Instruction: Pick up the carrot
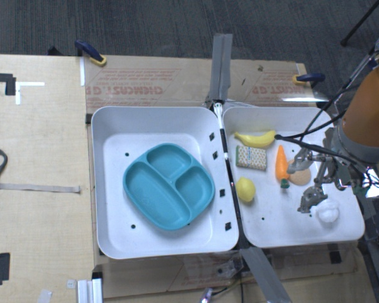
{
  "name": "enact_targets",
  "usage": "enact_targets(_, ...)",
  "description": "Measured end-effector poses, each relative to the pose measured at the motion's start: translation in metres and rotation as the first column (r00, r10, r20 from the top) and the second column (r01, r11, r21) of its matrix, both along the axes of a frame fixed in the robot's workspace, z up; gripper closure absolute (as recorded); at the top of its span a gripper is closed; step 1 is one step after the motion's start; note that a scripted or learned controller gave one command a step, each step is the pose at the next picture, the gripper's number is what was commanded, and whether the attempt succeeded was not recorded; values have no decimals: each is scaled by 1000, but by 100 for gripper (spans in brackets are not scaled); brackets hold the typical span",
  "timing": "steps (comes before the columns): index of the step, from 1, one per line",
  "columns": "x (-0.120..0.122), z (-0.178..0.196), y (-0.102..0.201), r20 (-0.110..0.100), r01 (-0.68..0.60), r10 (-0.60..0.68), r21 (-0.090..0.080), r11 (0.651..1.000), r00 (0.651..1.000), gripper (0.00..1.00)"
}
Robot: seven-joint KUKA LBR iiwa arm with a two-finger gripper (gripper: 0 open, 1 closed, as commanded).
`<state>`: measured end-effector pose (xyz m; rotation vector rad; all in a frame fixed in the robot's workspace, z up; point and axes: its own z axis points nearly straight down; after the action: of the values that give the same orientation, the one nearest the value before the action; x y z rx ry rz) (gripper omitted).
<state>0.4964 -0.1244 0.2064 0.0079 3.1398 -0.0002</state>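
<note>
Tool hovering beside the carrot

The carrot [281,163] is lying in the right bin [347,232], near the banana [255,138]; the tool [305,185] is hanging just right of it, fingers spread, pinching nothing.

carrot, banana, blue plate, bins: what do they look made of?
Carrot: likely moulded plastic, uniform orange, smooth, toy-like. Banana: probably the same, flat even yellow, no blemishes. Blue divided plate: looks like matte plastic or silicone, rounded moulded compartments, no glare. Bins: white sheet plastic by the look, thin rounded walls with a slight sheen. None can be confirmed from above.
</note>
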Motion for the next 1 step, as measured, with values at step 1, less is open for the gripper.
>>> enact_targets(1,54,-93,-36,28,-38,38,-7,999,999,0)
